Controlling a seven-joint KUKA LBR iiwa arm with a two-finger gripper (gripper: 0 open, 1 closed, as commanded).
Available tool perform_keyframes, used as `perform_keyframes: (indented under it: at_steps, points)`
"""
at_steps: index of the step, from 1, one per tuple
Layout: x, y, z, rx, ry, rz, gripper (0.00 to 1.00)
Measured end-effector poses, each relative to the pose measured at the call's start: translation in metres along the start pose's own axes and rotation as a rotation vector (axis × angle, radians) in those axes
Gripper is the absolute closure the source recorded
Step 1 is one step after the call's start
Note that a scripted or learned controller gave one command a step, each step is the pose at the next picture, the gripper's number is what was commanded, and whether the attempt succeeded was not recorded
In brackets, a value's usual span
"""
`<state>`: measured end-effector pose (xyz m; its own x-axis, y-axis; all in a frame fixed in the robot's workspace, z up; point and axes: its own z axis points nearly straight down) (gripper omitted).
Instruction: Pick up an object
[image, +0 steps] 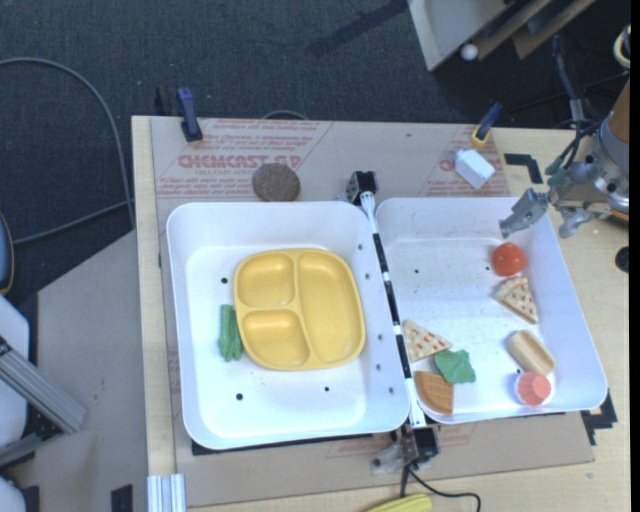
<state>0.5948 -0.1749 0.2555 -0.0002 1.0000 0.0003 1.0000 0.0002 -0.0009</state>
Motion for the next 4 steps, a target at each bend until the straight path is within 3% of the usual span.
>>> perform_keyframes:
  at_steps: [1, 2, 3, 4]
  points:
    - [-0.029, 0.029, 0.143, 0.003, 0.001, 0.001, 0.00]
    - [-0.048, 0.025, 0.134, -0.003, -0.002, 0.000, 0.00]
    - [0.002, 0.068, 0.170, -0.004, -0.001, -0.001, 0.00]
    - [0.012, 0.052, 0.171, 0.001, 0.000, 0.000, 0.00]
